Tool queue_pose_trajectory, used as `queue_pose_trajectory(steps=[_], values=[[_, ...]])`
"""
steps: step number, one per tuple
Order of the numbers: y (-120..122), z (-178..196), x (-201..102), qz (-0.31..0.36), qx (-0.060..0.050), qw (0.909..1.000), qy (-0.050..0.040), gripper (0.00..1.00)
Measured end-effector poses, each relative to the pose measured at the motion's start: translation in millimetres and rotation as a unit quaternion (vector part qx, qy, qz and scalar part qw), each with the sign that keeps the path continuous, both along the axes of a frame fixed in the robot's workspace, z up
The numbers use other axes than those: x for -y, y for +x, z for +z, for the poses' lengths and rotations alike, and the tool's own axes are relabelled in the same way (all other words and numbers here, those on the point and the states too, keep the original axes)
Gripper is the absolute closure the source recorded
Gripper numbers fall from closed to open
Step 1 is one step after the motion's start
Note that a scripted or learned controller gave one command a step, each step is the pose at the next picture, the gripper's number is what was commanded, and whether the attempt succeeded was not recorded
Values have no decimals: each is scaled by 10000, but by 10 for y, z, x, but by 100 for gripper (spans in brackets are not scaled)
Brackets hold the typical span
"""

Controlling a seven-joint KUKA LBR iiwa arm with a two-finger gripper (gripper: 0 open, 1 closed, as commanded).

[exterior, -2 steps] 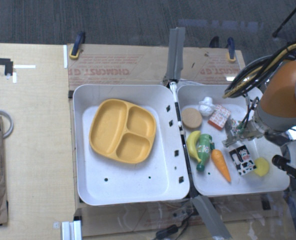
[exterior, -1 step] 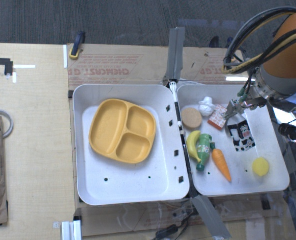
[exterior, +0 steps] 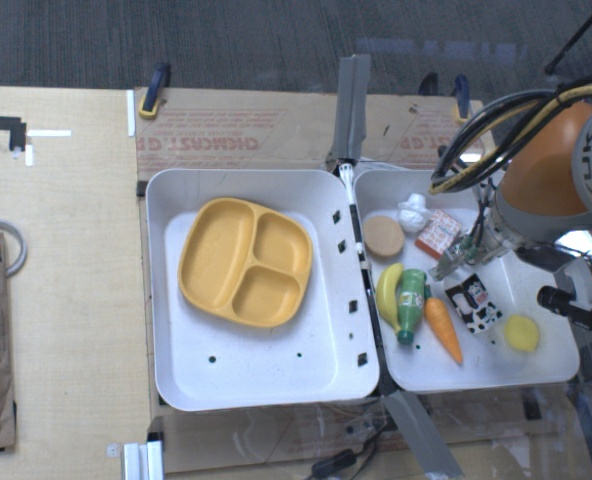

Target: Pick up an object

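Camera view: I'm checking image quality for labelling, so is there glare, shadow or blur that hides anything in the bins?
Camera view: even light, soft shadows; a bright glare patch on the right bin beside the arm; the tool looks small and blurred, while the yellow plate and carrot are sharp.

Left bin (exterior: pixel 166 298): yellow divided plate (exterior: pixel 244 261) occupies the upper centre; open floor along the near edge. Right bin (exterior: pixel 556 363): banana (exterior: pixel 387 293), green bottle (exterior: pixel 410 306) and carrot (exterior: pixel 443 329) lie packed together; arm (exterior: pixel 546 173) overhangs the far right.
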State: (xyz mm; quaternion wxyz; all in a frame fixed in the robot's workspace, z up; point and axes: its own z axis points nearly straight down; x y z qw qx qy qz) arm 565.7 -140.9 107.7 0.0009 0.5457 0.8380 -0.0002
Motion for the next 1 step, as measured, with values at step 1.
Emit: queue_pose_trajectory(steps=[1], values=[[433,1627,-66,1430,-7,9897,-5,100]])
